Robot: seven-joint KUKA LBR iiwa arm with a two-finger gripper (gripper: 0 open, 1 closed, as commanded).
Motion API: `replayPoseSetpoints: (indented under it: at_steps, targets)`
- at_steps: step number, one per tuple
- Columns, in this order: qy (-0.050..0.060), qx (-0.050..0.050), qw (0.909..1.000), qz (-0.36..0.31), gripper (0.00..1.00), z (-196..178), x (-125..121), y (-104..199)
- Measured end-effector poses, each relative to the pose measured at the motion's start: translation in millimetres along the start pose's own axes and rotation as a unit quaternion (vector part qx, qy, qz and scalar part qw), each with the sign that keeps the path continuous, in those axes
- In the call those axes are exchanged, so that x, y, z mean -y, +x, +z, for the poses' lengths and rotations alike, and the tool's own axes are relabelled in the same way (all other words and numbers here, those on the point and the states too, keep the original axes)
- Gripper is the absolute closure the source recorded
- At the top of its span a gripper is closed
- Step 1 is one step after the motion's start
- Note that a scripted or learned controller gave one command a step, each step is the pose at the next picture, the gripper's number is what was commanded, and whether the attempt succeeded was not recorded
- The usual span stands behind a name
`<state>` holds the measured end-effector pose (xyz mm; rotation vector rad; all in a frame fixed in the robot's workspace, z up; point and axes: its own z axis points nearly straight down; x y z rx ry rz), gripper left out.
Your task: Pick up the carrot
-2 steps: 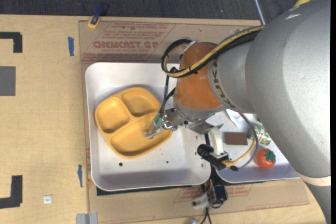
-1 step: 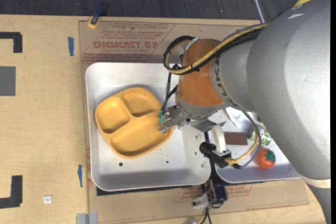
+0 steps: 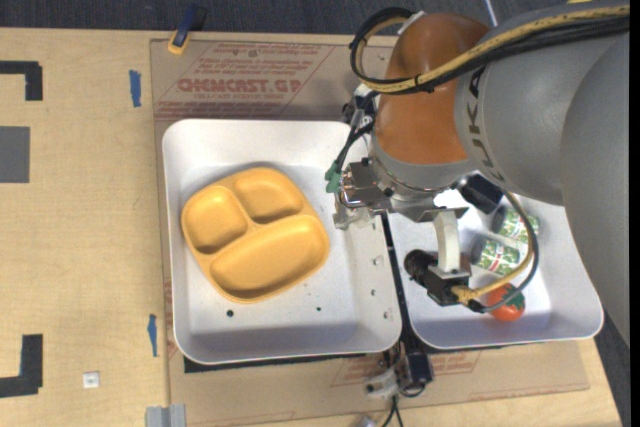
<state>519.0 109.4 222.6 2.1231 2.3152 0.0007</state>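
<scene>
The carrot [image 3: 507, 309] is a small orange piece with a green end. It lies in the right bin [image 3: 570, 315] near its front wall, partly behind a yellow cable. My gripper [image 3: 405, 200] hangs under the grey wrist and orange band, over the divide between the two bins. It is up and to the left of the carrot, apart from it. The wrist hides most of the gripper from above. I see nothing held.
A yellow divided plate [image 3: 255, 230] lies in the left bin [image 3: 190, 315]. A green, white and red can [image 3: 505, 247] lies in the right bin just behind the carrot. The arm covers the back of the right bin.
</scene>
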Motion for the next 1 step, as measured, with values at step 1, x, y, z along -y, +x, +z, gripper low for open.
replayPoseSetpoints:
  at_steps: [1]
  targets:
    - [0.002,0.0,0.996,-0.089,1.0,9.2,30.4,35.0]
